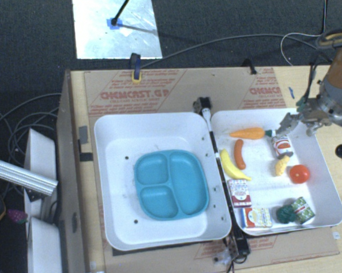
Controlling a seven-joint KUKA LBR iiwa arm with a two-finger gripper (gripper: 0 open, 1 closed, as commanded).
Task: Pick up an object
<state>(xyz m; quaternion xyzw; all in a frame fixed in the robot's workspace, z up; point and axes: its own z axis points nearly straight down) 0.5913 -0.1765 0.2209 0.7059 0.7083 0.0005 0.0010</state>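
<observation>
My gripper [301,123] hangs over the far right part of the right bin [330,193]. Its two fingers stand apart, open, with nothing between them. Just below its left finger [287,122] stands a small red and white can [282,146]. In that bin I also see an orange carrot [247,133], a red sausage [239,153], a yellow banana [232,165], a small yellow piece [282,165], a red tomato [299,173], two red and white cartons [240,193], a broccoli [285,213] and a green can [303,210].
The left bin [116,136] holds a blue divided plate [171,183]. A black clamp [204,105] sits at the far end of the seam between the bins. Cables run across the dark floor behind the bench. A metal rail [20,175] lies at the left.
</observation>
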